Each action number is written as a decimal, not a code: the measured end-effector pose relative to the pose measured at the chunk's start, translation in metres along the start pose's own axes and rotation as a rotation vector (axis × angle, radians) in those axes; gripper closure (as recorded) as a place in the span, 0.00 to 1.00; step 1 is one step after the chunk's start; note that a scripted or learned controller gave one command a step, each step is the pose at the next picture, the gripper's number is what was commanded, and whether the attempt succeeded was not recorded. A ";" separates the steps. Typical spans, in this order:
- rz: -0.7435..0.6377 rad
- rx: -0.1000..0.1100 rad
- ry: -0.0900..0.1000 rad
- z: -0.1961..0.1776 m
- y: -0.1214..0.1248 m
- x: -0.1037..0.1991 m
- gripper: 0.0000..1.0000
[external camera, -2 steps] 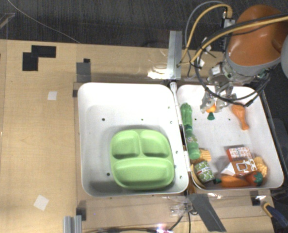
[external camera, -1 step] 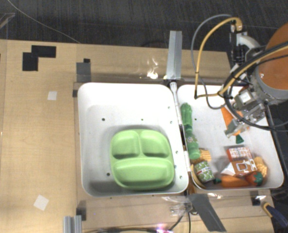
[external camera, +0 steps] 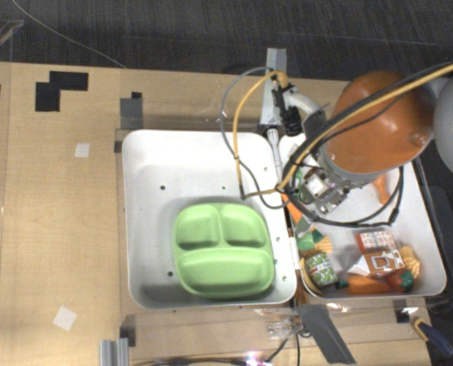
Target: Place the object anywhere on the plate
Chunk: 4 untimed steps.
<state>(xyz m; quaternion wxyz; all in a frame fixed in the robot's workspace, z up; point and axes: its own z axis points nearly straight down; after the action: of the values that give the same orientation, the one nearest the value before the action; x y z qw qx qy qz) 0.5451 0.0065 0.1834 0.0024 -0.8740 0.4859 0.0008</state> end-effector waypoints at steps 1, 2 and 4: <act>-0.191 0.005 0.007 -0.081 0.005 -0.020 1.00; -0.501 0.003 0.007 -0.205 0.026 -0.020 1.00; -0.815 -0.002 -0.003 -0.148 0.075 0.034 1.00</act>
<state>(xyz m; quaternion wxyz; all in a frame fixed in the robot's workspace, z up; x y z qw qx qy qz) 0.4994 -0.0631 0.3307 0.0023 -0.9950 0.0995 0.0016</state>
